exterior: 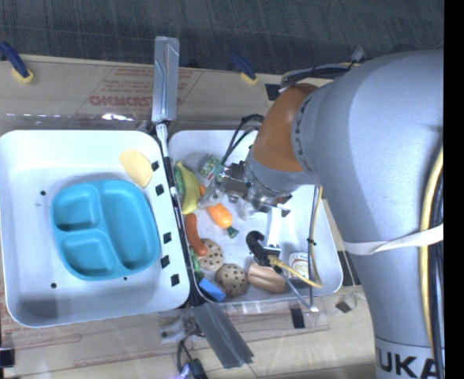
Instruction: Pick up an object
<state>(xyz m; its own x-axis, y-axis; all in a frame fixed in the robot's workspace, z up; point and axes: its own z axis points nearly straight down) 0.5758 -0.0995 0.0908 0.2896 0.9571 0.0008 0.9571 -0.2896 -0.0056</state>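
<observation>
Two white bins sit side by side, and the divider [171, 212] between them serves as the landmark. Nearest the camera, just right of the divider's lower end in the right bin [327, 279], lies a blue piece [211, 290], with a brown dotted ball [231, 278] touching it and a tan rounded object [265, 278] beyond that, further from the divider. A little higher, a red-orange sausage-shaped toy [192, 232] lies along the divider, with an orange carrot-like toy [219, 215] just to its right. A yellow banana [188, 188] rests against the divider above them. The gripper [233, 181] hangs low over this part of the right bin, right of the banana and above the carrot-like toy; whether its fingers are apart or together cannot be told, and nothing is seen between them. On the divider's other side, the left bin [19, 164] holds a blue sectioned tray [106, 229] and, touching its upper right corner near the divider, a pale yellow piece [136, 166].
</observation>
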